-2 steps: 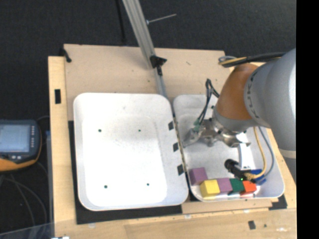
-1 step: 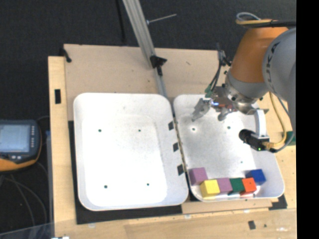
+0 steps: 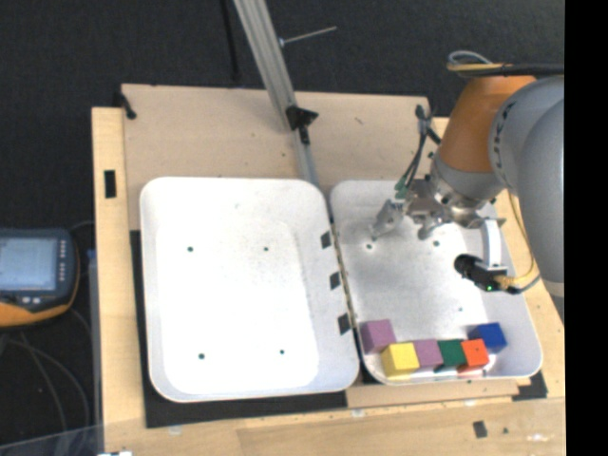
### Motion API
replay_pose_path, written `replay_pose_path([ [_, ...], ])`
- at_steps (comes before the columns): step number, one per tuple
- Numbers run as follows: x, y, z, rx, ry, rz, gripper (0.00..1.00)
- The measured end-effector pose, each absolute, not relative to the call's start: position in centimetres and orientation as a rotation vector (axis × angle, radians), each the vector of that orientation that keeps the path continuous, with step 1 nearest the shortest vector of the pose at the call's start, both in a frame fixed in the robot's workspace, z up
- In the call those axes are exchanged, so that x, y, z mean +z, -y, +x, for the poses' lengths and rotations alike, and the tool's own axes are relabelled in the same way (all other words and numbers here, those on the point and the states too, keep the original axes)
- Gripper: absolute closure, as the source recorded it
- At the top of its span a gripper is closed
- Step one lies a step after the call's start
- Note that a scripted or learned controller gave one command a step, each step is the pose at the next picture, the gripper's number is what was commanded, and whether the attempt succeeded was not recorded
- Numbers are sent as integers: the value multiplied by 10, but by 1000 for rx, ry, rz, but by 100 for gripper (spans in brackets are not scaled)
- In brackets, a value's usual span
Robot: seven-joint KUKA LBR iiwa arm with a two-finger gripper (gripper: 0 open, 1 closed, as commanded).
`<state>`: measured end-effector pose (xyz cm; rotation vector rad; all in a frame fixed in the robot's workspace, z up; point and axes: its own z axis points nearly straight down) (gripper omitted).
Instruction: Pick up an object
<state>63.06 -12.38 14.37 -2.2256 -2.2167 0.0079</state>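
We see right bin holding coloured blocks along near edge; end effector above far end, fingers spread, gripping nothing.

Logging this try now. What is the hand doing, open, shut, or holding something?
Hand: open, nothing between its fingers, poised over the far end of the right bin, away from the blocks.

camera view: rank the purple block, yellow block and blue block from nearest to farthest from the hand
From the hand, at the right bin's far end:
1. Purple block, near the divider, highest in the row.
2. Blue block, by the bin's right wall, and yellow block, at the near rim, are too close to call.
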Motion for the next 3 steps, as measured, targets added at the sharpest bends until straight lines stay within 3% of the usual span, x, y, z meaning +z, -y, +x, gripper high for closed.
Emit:
replay_pose_path([
  [1, 160, 122, 633, 0, 2232, -2219, 100],
  [2, 199, 42, 610, -7, 2231, -2212, 100],
  [3, 266, -32, 599, -12, 2236, -2211, 100],
])
